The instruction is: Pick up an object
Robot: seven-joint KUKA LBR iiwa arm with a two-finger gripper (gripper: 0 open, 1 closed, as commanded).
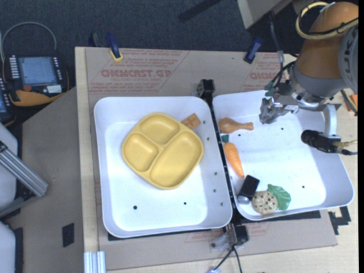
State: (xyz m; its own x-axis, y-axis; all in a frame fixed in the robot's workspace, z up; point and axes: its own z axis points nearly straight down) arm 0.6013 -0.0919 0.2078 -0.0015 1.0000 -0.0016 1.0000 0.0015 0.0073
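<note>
My gripper (269, 113) hangs over the back left part of the right bin (318, 175), tilted down towards the bin floor. A toy chicken drumstick (235, 125) lies just to its left, a short gap apart from it. Along that bin's left wall lies an orange carrot (233, 158). Nearer the front corner are a small black block (248, 185), a round cookie (263, 202) and a green leafy piece (280, 196).
The left bin (114, 169) holds a yellow divided plate (162, 150), with a small brown block (191, 120) at its back right edge. A black clamp (206, 87) sits on the divider between the bins.
</note>
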